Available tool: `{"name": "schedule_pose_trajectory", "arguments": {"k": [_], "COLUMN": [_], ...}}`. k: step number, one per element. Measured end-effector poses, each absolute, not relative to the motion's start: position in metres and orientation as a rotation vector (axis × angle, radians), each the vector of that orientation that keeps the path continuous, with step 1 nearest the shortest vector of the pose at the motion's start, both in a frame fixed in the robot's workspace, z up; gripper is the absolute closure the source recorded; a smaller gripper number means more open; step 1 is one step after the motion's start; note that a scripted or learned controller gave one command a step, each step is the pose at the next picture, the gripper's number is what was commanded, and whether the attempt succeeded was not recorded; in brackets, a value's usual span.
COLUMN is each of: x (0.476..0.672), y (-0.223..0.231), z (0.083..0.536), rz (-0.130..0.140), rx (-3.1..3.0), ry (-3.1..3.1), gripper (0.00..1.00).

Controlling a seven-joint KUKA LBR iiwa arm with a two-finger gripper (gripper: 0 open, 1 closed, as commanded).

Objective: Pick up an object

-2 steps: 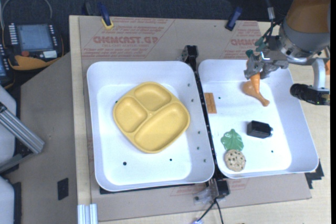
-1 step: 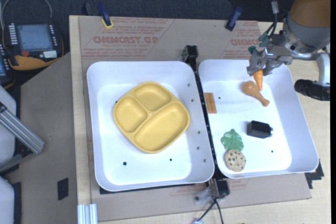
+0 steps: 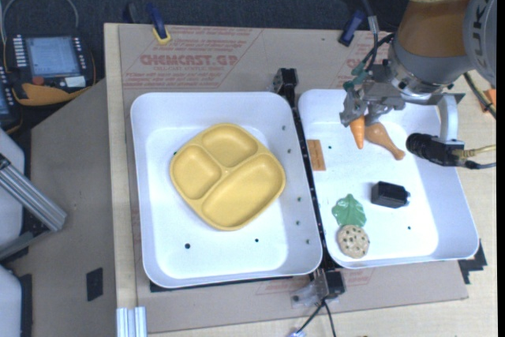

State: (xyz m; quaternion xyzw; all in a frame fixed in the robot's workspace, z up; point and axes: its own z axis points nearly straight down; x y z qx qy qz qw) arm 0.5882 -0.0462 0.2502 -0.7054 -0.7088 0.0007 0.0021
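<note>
the arm (image 3: 442, 12) is reaching in from the right over the right bin (image 3: 442, 245). the tool (image 3: 359, 116) is hanging above the bin's upper part, and a small orange carrot (image 3: 358, 132) is sitting between its fingers, so it is gripping the carrot, tip pointing down. just right of it a tan drumstick (image 3: 383, 138) is lying on the bin floor, close to the carrot; i cannot tell whether they are touching. lower in the same bin a black block (image 3: 389, 194) is lying on its own, with a green leaf (image 3: 348, 211) to its left and a cookie (image 3: 353, 241) just below the leaf. a brown strip (image 3: 317, 155) is lying near the bin's left wall. the left bin (image 3: 158, 138) is holding a yellow tray (image 3: 227, 175) with three compartments, sitting at a tilt near its middle. both bins are resting on the desk (image 3: 205, 51).
</note>
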Motion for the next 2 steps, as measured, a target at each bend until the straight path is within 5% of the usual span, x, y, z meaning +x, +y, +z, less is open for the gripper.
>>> {"name": "schedule_pose_trajectory", "arguments": {"k": [2], "x": [0.58], "y": [0.069], "z": [0.224], "rz": [0.003], "rx": [-2.211], "ry": [-2.224], "gripper": [1.0]}}
